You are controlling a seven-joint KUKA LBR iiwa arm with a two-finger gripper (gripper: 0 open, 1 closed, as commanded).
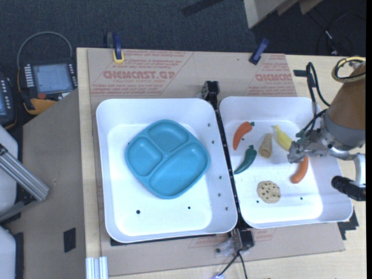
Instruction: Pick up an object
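The grey arm's two-finger gripper [297, 151] hung low in the right shallow white bin [256, 214], just above the far end of an orange sausage-shaped toy [299, 170]; whether its jaws were spread or pressed together could not be told. To its left lay a yellow banana-like piece [282, 136], a tan cone [265, 145], an orange carrot [242, 133], a green pepper [246, 158] and, nearer, a round cookie [268, 192]. A blue divided plastic plate [167, 158] sat in the left bin [116, 214].
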